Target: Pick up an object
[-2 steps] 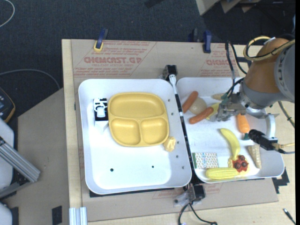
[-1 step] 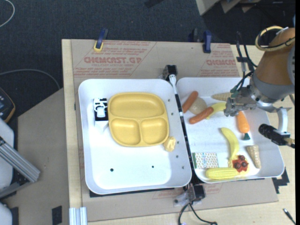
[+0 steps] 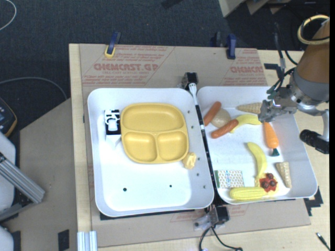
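My gripper hangs over the far right part of the right bin, reaching in from the right. It is just above the top end of an orange carrot and beside a small yellow banana and a cone. Further left lie two orange-red sausages around a beige lump. Nearer the front are a long banana, a second cone, a corn cob, red berries and a patterned packet.
The left bin holds a yellow divided plate, a black-and-white item at its left and a small yellow piece by its right wall. A ridge where the bins meet divides them.
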You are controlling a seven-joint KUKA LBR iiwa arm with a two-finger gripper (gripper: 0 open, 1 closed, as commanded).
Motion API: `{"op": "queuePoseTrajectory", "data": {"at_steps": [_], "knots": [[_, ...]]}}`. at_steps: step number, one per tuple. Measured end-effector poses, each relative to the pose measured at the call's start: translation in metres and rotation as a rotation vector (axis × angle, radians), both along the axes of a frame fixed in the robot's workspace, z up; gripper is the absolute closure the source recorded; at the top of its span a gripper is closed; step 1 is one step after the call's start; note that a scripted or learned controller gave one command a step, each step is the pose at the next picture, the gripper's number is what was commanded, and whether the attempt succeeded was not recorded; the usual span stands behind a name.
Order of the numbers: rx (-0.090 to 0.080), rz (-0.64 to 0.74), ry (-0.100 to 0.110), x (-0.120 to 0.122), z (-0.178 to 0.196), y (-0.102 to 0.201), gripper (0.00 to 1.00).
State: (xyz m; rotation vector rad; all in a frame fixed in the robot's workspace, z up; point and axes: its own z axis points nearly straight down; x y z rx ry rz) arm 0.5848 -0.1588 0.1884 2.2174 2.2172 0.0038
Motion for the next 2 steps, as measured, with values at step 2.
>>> {"op": "queuePoseTrajectory", "data": {"at_steps": [2], "knots": [[0.002, 0.006, 0.001, 0.024, 0.048, 0.046, 1.00]]}}
